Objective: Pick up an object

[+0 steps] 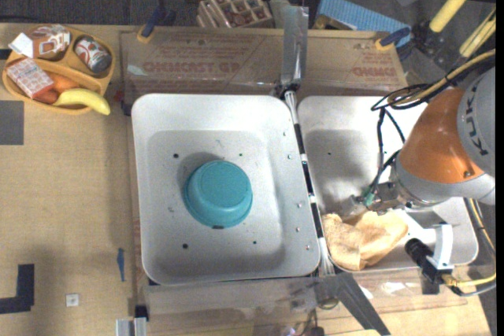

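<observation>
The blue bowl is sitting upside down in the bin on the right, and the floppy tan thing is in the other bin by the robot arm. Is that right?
Not quite. The camera view shows the blue bowl upside down in the left bin, not the right one. The floppy tan thing lies in the right bin, at its near edge, by the robot arm, as you said.

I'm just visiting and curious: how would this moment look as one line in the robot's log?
arm: over right bin | gripper: by tan cloth, grasp unclear | teal bowl: left bin, untouched
</observation>
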Available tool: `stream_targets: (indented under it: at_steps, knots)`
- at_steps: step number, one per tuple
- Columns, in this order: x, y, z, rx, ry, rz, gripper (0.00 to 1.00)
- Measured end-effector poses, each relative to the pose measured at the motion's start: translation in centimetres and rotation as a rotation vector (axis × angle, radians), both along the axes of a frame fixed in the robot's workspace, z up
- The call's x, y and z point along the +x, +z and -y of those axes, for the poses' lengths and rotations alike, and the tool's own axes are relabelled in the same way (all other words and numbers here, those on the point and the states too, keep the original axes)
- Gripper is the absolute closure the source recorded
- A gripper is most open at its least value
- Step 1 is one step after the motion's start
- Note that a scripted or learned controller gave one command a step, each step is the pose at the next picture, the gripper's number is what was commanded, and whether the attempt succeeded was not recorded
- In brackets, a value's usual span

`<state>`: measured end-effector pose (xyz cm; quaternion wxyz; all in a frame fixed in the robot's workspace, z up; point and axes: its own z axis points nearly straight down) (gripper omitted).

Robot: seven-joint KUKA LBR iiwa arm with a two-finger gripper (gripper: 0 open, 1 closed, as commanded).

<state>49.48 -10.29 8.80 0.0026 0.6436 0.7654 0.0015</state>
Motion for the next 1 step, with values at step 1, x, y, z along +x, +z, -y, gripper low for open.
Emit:
stream_targets:
  at_steps: [1]
  knots:
    - [0.14, 0.87, 0.13, 0.000, -0.003, 0.002, 1.00]
